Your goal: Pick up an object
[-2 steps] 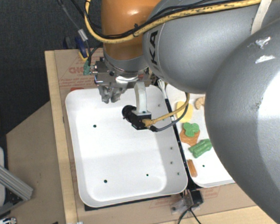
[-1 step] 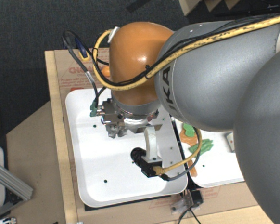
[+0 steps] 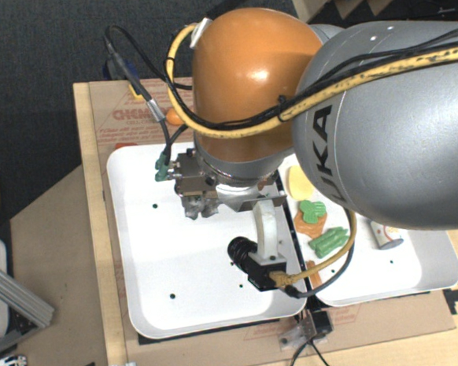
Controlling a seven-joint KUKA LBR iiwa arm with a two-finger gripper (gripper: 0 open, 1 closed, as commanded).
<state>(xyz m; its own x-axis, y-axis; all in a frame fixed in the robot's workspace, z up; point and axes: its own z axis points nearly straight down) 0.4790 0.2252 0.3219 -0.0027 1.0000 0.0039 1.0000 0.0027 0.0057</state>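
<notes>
two shallow white plastic bins. gripper point(image 3: 197, 195) hangs low over the left bin point(image 3: 147, 248); cannot tell whether it is wide or closed. green plastic toy pieces point(image 3: 328, 241) lie in the right bin point(image 3: 410, 274), apart from it. judged: approach step; the next move calls for a target under the claw.

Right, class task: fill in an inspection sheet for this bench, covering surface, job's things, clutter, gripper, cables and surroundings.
Surface: left bin and right bin, both white, side by side on a brown board.
Job's things: green pieces, an orange piece, a yellow piece and a pale grey item in the right bin, partly hidden by the arm.
Clutter: small dark specks in the left bin.
Gripper: gripper over the left bin, toward its far side.
Cables: yellow cable along the arm; black cables far left.
Surroundings: dark floor; metal rail at left.
</notes>
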